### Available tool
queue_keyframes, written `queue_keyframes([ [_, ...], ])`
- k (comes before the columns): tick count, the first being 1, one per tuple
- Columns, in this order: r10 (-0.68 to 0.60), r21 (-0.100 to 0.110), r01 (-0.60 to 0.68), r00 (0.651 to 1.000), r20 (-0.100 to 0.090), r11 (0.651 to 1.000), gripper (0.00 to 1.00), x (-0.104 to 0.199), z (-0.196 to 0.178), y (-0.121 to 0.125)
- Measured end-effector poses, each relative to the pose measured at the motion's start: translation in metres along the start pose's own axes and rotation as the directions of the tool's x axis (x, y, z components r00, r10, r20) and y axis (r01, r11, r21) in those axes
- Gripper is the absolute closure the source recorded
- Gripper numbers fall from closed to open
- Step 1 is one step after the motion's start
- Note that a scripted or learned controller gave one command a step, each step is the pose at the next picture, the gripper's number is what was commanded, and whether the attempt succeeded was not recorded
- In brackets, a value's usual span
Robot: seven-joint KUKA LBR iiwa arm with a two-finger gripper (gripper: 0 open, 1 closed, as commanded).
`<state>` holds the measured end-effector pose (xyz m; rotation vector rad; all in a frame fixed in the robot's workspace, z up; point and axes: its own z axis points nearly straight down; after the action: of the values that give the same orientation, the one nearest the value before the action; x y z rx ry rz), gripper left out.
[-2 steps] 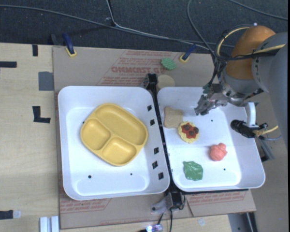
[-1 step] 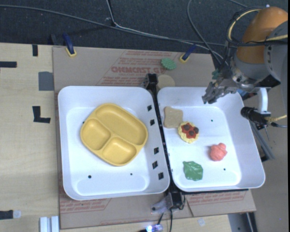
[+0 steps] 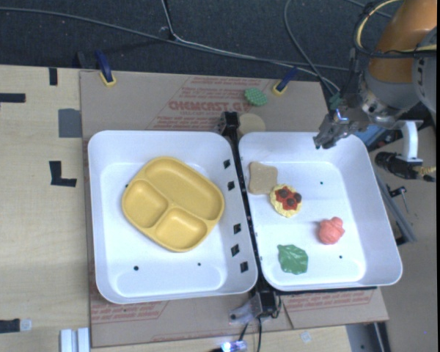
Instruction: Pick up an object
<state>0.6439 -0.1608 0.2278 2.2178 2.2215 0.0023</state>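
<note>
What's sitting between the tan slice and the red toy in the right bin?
In the camera view, a small yellow pizza toy with red spots lies between the tan slice and the red toy.

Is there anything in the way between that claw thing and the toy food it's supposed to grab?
Nothing visible blocks it. The gripper hangs over the far rim of the right bin. The tan slice, pizza piece, pink piece and green leaf lie apart on the open bin floor.
</note>
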Motion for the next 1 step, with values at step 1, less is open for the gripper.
queue_keyframes([
  [1, -0.002, 0.004, 0.002, 1.000, -0.001, 1.000, 1.00, 0.0402, -0.0025, -0.0158],
])
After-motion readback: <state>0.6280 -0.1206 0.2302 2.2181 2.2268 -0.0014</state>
